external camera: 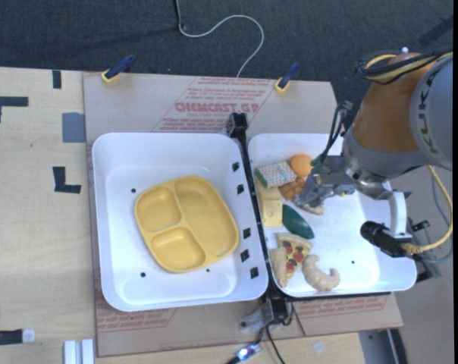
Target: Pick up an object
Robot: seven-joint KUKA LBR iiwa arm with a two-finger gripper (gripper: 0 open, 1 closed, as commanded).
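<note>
Since the gripper (314, 194) sits low in the right bin (365, 275), finger state impossible to tell, among crowded toy food by the orange ball (300, 164) and green piece (297, 221), it may nudge neighbours or close on nothing

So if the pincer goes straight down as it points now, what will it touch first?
Probably the dark green piece just below the pincer, or the white bin's floor beside it; depth is unclear from this slanted view.

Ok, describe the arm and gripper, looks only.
The arm is a bulky, rounded grey body with a wide orange band above the wrist. Yellow and black cables loop along it. The gripper is a small grey metal assembly, with a white and black fitting beside it.
</note>
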